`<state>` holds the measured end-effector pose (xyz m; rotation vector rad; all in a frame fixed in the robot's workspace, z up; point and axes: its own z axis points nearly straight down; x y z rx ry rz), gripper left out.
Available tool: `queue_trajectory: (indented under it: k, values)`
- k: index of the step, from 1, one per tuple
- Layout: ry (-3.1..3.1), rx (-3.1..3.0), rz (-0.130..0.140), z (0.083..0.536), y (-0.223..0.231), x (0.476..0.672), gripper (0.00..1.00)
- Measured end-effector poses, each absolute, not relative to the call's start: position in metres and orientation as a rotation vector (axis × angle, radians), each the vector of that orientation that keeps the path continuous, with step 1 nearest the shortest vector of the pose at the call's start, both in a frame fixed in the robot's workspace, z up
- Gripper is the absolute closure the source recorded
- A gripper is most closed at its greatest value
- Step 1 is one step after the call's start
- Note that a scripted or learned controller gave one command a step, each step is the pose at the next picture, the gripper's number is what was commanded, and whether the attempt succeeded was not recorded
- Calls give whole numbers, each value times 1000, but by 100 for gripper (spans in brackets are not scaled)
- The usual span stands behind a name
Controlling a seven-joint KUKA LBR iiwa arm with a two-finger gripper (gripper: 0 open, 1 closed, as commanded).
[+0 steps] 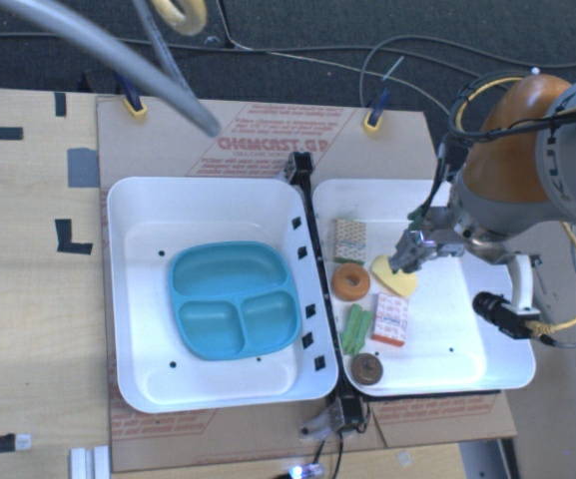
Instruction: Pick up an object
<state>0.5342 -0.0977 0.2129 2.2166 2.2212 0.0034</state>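
In the right bin (467, 367) lie several small items: a beige wafer-like block (349, 239), a brown donut (350, 282), a pale yellow wedge (395, 278), a red and white packet (390, 320), a green piece (356, 327) and a dark brown round piece (366, 368). My gripper (408, 255) hangs low over the yellow wedge's upper edge, its dark fingers pointing down and to the left. Nothing shows between the fingers.
The left bin (138, 267) holds a blue divided tray (235, 299). A black divider (312, 277) runs between the bins. Cables loop behind the bins, and a grey pole (98, 38) crosses the top left. The right part of the right bin is bare.
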Motion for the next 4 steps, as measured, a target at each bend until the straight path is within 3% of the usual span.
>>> queue_trajectory:
  k: [1,2,4]
  values:
    - [2220,2217,4,264,-98,535,100]
    - [2229,2216,0,261,-47,542,100]
    - [2230,2215,-1,260,55,524,100]
